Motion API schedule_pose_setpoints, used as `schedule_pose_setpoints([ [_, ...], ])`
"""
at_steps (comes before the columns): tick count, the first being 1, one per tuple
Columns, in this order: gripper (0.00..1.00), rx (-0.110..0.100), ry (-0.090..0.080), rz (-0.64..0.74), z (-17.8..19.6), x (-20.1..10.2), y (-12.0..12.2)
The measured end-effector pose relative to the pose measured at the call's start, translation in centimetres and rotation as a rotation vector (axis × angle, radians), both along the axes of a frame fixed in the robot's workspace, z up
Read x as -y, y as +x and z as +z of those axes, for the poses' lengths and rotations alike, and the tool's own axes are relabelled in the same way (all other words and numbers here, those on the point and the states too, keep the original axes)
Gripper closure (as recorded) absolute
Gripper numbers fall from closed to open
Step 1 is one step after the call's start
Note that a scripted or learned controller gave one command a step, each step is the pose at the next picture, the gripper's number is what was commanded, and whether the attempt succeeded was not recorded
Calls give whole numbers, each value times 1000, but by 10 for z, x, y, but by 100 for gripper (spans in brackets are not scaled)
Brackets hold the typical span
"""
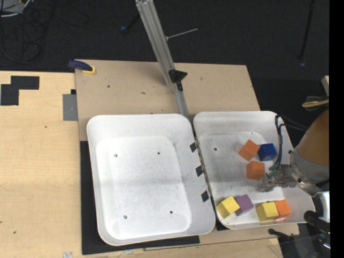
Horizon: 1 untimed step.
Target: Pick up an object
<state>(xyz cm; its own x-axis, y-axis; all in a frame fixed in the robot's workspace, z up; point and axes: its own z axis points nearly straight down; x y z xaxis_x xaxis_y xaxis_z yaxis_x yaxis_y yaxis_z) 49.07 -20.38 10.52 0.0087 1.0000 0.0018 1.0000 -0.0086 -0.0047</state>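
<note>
An orange block (255, 170) sat in the right bin (228, 123), toward its right side, and looked the likeliest target, since the end effector (267, 185) was low in the bin just near and right of it. How far the end effector was open could not be told, and nothing showed in its hold.

Other blocks lay close by: a second orange block (248, 150) and a blue block (266, 152) just beyond, a yellow block (228, 205) and purple block (244, 202) touching at the near edge, and another yellow block (266, 210) with an orange one (282, 208) to their right. The left bin (107, 130) lay beside.

This read as the approach step, with the grasp not yet made. The next move probably called for shifting slightly left and far to centre over the block, then closing squarely without nudging its neighbours.
</note>
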Motion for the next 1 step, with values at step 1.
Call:
schedule_pose_setpoints([
  [1, 100, 8, -3, 10, 62, 1, 6],
])
